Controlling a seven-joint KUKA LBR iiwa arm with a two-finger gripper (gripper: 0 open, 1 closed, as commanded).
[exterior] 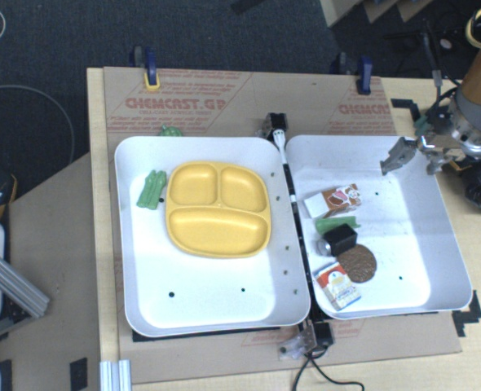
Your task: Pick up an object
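gripper [399,155] near right bin [436,243] far rim, perhaps above

Quick count of what's on the desk [61,243]: two white bins, side by side. The far bin [143,283], well away from the tool [399,155], has one yellow divided plate [218,208] with three compartments, plus one green ridged thing [152,190] just beside it. The near bin [436,243], right under the tool, holds five small items bunched together: one white packet with a brown picture [335,200], one green strip [338,223], one black block [339,239], one round brown disc [358,263], and one red-and-white packet [338,287]. One tool, one arm. Also two blue clamps [150,62] along the desk's back edge.
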